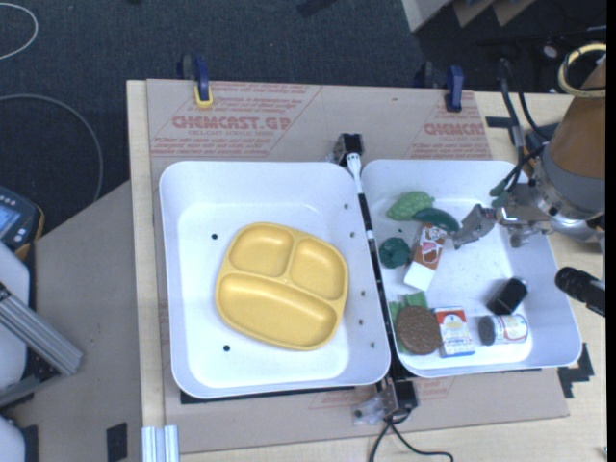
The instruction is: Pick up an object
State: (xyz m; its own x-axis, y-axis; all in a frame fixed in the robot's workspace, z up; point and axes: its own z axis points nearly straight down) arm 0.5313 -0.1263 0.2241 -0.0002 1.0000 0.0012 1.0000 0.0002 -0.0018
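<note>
Arm: you would have seen the grey arm with its orange band (582,138) reaching in from the right, wrist bent down over the right-hand white bin (549,349).
Gripper: the grey two-finger gripper (474,229) pointed leftward above the bin's upper middle; you could not tell how far its fingers stood apart, and nothing showed between them.
Nearest objects: a small red-and-white carton (428,249) lay just left of the gripper, with a dark teal lump (438,218) above it and a pale green leaf-shaped piece (411,203) beyond.
Other contents: a round teal ball (393,251), a white block (420,276), a brown round cookie-like disc (419,328), a red-and-white flat box (453,331), a black block (507,295) and a small can on its side (504,329) lay toward the bin's near edge.
Left bin (192,200): it held a yellow plastic divided tray (281,284).
</note>
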